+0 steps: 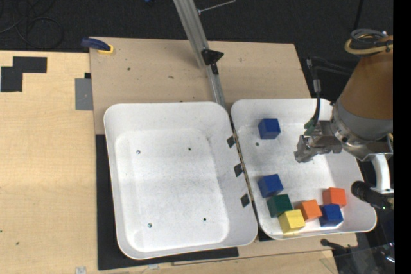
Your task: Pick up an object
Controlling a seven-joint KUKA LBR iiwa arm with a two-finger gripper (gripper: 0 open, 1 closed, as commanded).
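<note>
Blue cube (269, 128) looks light, rigid, smooth-faced; I'd pinch its flat opposite sides. My jaws (307, 152) hover beside it over the right bin (282, 107); apart or together, I cannot tell.

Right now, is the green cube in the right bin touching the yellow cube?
Touching. The camera view shows the green cube pressed against the yellow cube at its lower right corner, with no white bin floor between them.

Two white bins are seen side by side, the left bin (170, 179) and the right bin (289, 112). Seven blocks are counted: three blue (269, 128) (270, 185) (331, 214), two orange (334, 196) (311, 208), one green (279, 204) and one yellow (292, 220).
</note>
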